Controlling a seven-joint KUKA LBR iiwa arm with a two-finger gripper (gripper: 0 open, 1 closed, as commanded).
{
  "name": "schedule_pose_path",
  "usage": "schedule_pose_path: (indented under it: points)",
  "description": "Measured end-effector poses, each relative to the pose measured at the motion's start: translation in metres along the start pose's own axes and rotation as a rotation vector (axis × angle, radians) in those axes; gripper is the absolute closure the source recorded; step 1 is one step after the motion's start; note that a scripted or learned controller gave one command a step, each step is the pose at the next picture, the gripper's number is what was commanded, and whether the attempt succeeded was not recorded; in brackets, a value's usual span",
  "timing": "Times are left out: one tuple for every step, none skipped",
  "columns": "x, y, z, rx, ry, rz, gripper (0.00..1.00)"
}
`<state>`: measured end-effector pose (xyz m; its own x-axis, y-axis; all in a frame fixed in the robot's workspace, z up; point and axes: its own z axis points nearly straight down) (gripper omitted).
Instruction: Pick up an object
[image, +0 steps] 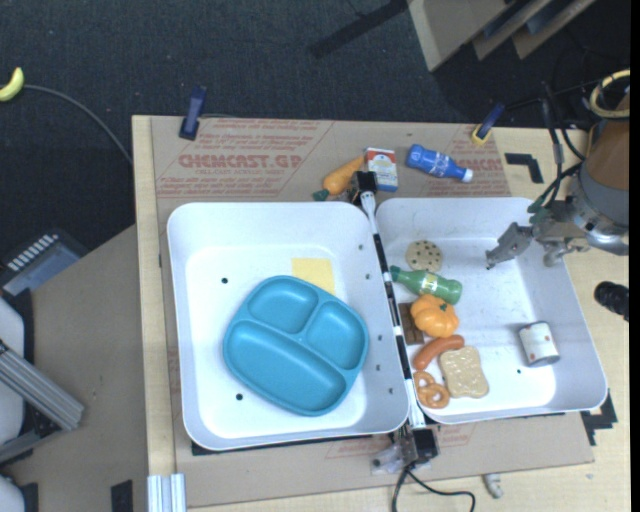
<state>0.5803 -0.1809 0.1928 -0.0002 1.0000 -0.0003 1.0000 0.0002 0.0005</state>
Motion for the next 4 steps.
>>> schedule_pose_path:
  points:
    - [0.053, -0.033, 0.031, 0.003, 0.002, -0.001, 0.0]
    - [0.074, -0.022, 0.094, 0.003, 0.001, 0.0, 0.0]
    - [0.074, -0.044, 0.109, 0.003, 0.001, 0.001, 0.0]
    - [0.074, -0.044, 0.099, 0.001, 0.001, 0.001, 1.0]
